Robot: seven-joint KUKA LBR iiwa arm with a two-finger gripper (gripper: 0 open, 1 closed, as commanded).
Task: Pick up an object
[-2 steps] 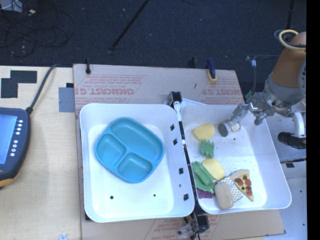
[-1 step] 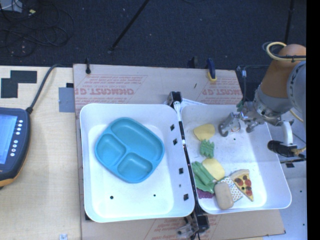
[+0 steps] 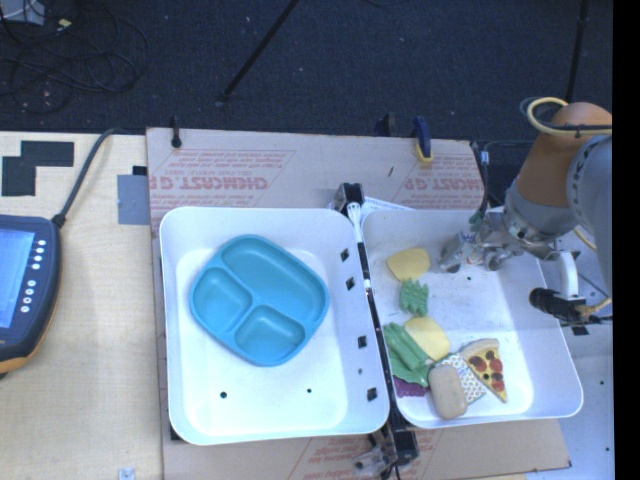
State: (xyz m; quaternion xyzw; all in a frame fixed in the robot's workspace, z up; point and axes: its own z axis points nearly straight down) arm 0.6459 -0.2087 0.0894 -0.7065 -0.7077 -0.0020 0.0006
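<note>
The right bin (image 3: pixel 530 348) holds several toy foods. A yellow piece (image 3: pixel 408 264) lies near its top left, with a small green leafy piece (image 3: pixel 413 296) just below. Further down sit another yellow piece (image 3: pixel 428 337), green pods (image 3: pixel 402 352), a tan bread-like piece (image 3: pixel 447 392) and a pizza slice (image 3: pixel 488 368). My gripper (image 3: pixel 472 256) hangs over the upper part of this bin, right of the top yellow piece and apart from it. Its fingers stand open with nothing between them.
A blue divided plate (image 3: pixel 260 299) lies in the left bin (image 3: pixel 190 388). A divider with clips (image 3: pixel 360 298) runs between the bins. A tablet-like pendant (image 3: pixel 20 278) rests on the bench at far left. Bare bin floor (image 3: pixel 480 303) lies below the gripper.
</note>
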